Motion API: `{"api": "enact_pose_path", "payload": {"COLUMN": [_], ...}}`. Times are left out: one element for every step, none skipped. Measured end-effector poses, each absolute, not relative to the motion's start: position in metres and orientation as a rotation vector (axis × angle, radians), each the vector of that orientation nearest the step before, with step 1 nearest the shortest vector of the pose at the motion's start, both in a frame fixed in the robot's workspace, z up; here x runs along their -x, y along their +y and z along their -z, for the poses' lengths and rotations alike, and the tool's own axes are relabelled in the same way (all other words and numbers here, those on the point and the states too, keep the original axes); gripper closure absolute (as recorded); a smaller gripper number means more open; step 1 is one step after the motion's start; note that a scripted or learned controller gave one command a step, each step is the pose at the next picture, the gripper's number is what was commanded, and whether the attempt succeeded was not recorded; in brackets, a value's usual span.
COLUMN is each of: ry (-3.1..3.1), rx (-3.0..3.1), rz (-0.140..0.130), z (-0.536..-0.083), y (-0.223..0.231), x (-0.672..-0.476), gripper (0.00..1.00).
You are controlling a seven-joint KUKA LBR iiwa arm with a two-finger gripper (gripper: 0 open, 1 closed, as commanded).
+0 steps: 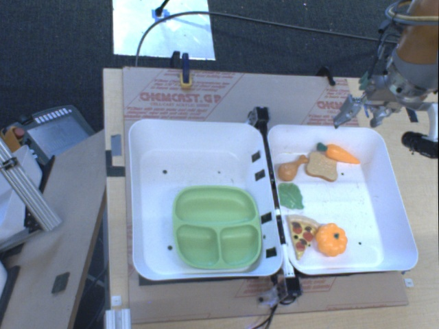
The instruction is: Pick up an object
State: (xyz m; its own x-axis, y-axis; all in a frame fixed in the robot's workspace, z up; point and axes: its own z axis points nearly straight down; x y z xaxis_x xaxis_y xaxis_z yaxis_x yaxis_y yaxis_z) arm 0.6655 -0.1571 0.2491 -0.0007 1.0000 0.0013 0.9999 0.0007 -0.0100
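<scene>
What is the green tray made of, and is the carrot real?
The green tray looks like moulded plastic: one even pale green, smooth, with rounded compartment walls and a soft sheen. The carrot is probably a plastic toy, not real: its orange is flat and uniform and its shape is simple, though it's small to judge.

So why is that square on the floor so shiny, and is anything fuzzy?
In the camera view the sheet on the dark floor throws back light as pale glare; the bins are evenly lit with faint shadows; the arm looks a bit soft at the top right, while the carrot and pumpkin look sharp.
</scene>
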Motion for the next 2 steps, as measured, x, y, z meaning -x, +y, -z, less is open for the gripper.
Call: {"api": "enact_pose_path", "payload": {"ry": [-2.226, -2.223], "rx": [2.219, 2.218], "rz": [0.001, -0.002], "z": [-0.257, -0.199], "y": [-0.157, -0.150], "x": [-0.668, -0.662], "gripper": [0.00, 0.00]}}
